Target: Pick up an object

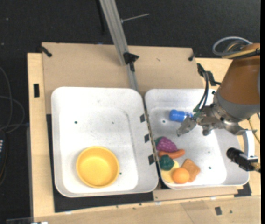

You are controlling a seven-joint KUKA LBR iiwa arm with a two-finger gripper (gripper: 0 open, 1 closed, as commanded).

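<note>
Hand (190, 125) over right bin (216, 176), beside blue bottle (177, 115) near far edge; grip state unclear. Nothing lifted yet. Fruit pile (175, 160) at near-left corner. Grasp and lift remaining.

Arm (240, 85): grey, orange-banded, entering from the right, wrist angled down-left. Tool (191, 123): low at the arm's end, pointing left.

Glossy yellow plastic bowl (97, 166), smooth white bins (95, 106), matt wooden bench (86, 66)
</note>
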